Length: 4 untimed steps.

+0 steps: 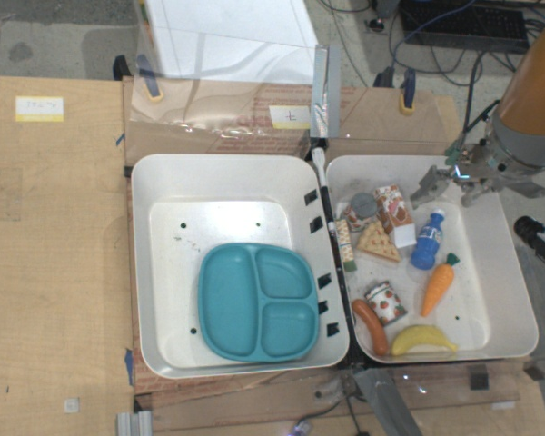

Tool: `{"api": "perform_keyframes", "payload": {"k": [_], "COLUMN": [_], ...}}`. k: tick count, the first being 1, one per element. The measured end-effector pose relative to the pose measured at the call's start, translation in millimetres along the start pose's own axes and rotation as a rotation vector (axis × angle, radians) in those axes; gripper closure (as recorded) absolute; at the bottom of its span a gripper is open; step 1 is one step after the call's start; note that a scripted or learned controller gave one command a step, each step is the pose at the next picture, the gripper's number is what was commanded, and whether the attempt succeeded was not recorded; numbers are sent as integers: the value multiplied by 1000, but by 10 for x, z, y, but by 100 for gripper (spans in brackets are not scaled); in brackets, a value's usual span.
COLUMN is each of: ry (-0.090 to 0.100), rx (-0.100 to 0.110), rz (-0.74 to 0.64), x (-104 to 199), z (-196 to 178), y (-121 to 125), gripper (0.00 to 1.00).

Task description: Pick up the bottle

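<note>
The bottle (427,241) is small and blue with a white label and a blue cap. It lies in the right bin (513,289), near the bin's middle, pointing up and slightly right. My gripper (454,186) hangs over the bin's upper right part, just above and right of the bottle and apart from it. Its two fingers are spread open with nothing between them. The grey arm with its orange band (538,80) reaches in from the upper right.
Around the bottle lie a carrot (438,286), a banana (422,340), a sausage (371,325), a small can (384,302), a pizza wedge (377,242) and a red carton (393,209). The left bin (154,243) holds a teal divided plate (257,302).
</note>
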<state>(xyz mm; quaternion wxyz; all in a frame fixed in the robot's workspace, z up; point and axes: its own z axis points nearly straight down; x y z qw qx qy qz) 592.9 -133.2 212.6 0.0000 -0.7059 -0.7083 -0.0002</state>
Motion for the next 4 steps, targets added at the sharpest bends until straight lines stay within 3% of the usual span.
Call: {"api": "perform_keyframes", "payload": {"k": [1, 2, 3, 4], "ry": [-2, 1, -1, -1], "rx": [-22, -2, -5, -1], "rz": [-83, -14, -3, 54], "x": [-250, -294, -344, 118], "z": [954, 1197, 1091, 404], "y": [-6, -350, -357, -48], "gripper": [0, 0, 100, 100]}}
